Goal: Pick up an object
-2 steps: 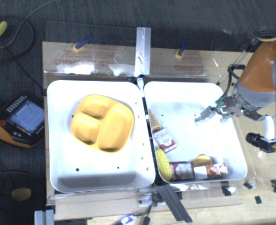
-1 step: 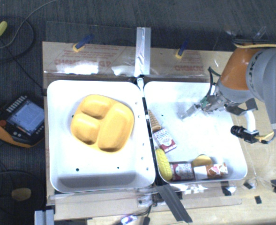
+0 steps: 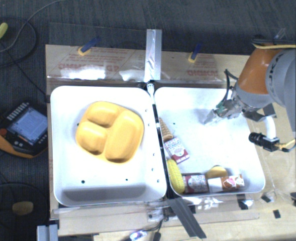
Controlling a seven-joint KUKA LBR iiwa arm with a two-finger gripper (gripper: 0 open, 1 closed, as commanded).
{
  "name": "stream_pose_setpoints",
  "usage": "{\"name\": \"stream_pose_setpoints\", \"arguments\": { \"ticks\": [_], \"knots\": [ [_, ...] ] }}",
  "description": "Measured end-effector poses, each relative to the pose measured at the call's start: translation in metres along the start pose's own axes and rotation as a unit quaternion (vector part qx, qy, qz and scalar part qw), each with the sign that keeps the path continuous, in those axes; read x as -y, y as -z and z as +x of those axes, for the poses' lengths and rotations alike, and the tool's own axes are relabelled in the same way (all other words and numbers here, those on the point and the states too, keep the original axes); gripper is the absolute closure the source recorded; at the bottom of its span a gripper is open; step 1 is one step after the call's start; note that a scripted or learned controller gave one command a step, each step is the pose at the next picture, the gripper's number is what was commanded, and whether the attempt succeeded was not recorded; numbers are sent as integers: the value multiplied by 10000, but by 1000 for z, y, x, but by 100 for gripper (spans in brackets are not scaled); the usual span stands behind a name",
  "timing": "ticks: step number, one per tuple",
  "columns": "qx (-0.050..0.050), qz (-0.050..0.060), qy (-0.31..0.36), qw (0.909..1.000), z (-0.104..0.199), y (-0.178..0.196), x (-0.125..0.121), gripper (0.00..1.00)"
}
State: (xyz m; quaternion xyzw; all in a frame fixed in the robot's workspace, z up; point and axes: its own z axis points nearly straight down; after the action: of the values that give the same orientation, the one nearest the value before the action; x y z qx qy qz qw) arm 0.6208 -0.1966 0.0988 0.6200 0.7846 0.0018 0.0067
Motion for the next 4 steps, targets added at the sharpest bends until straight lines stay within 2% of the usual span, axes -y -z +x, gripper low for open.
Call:
{"name": "stream_pose_setpoints", "arguments": {
  "ticks": [1,2,3,4],
  "knots": [
    [-4,-2,-4,10000,0,8,-1,100],
    [-38,54,108,9999,47,81,-45,100],
    [-27,62,235,9997,0,47,-49,100],
    [-27,62,237,9997,0,47,-50,0]
  ]
}}
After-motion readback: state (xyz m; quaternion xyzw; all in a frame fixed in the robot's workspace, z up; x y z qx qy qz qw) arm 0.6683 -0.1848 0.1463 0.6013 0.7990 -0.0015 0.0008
